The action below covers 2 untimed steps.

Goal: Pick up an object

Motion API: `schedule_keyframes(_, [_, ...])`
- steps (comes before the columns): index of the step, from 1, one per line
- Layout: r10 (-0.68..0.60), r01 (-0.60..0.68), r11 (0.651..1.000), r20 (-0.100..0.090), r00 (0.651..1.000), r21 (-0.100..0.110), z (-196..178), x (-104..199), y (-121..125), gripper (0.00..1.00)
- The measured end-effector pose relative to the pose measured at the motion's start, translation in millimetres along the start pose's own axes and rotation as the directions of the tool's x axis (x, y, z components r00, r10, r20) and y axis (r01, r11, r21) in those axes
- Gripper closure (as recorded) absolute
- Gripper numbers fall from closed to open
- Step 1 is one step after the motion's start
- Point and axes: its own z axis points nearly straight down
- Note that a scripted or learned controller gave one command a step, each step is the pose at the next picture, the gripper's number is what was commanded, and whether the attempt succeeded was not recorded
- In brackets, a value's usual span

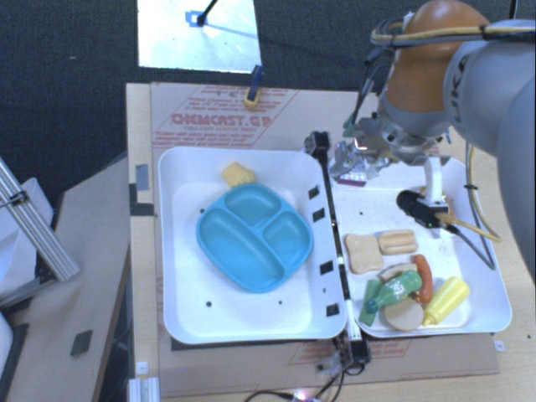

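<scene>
My gripper [350, 164] hangs over the far left corner of the right bin [477, 224], close to the divider between the bins. Nothing is visibly held in it. The toy food lies in the near part of that bin: a slice of toast [363, 252], a tan bun [397, 242], a red sausage [424, 276], a yellow bottle [446, 300], a green item [391, 291] and a round tan piece [403, 315]. In the left bin [180, 224] sit a blue divided plate [254, 237] and a small yellow piece [239, 173] just beyond it.
A black part with a cable [421, 208] hangs below the arm over the middle of the right bin. The grey arm and its orange band [431, 44] cover the bin's far right. A yellow and blue clip [253, 90] stands on the cardboard behind the bins.
</scene>
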Motion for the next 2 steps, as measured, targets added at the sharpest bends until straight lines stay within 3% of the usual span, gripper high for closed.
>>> schedule_keyframes(1, [0.006, -0.006, 1.000, 0.001, 1.000, 0.000, 18.8, -6.6, 0.4, 1.00])
schedule_keyframes(2, [0.002, -0.002, 1.000, 0.000, 1.000, -0.002, -0.1, -0.1, -5.0, 1.00])
